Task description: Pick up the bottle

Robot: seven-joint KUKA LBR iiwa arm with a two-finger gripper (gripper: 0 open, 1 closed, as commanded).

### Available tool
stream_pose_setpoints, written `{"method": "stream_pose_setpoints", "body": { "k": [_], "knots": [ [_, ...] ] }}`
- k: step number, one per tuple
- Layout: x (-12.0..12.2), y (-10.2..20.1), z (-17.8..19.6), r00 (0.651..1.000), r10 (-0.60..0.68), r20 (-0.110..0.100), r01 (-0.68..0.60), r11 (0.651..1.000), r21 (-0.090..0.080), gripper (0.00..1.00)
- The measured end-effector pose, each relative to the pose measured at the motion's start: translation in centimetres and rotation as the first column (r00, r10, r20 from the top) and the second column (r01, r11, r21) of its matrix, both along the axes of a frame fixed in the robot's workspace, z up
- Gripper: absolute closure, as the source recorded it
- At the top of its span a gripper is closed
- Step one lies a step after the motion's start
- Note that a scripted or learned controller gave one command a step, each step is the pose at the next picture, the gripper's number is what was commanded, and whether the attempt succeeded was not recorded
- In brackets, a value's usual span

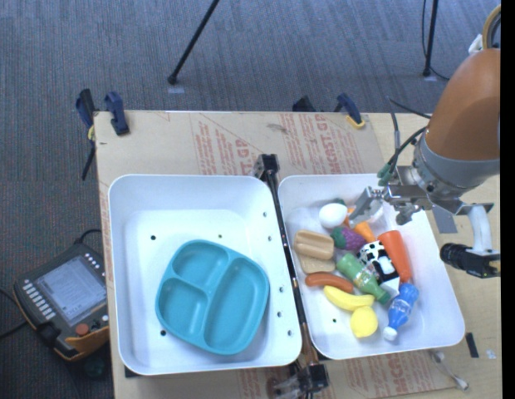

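Note:
Two bottles lie in the right bin. A green bottle rests slantwise in the middle of the pile, between a red sausage and a black-and-white toy. At the near right lies a blue bottle with a white cap. My gripper hangs over the far part of this bin, above and behind the green bottle, beside a white egg. Its fingers stand apart, open, with nothing between them.
Around the bottles in the right bin are an orange carrot, a hot dog bun, a purple grape bunch, a banana and a lemon. The left bin holds a blue divided plate.

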State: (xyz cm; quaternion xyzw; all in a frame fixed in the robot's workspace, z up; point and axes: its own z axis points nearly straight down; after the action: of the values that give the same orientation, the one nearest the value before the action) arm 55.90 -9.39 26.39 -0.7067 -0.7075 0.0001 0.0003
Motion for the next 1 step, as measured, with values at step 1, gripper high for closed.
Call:
{"method": "stream_pose_setpoints", "body": {
  "k": [1],
  "knots": [
    [-2.59, 0.4, -8.76, 0.999, 0.041, -0.004, -0.041, 0.999, 0.002, 0.0]
  ]
}}
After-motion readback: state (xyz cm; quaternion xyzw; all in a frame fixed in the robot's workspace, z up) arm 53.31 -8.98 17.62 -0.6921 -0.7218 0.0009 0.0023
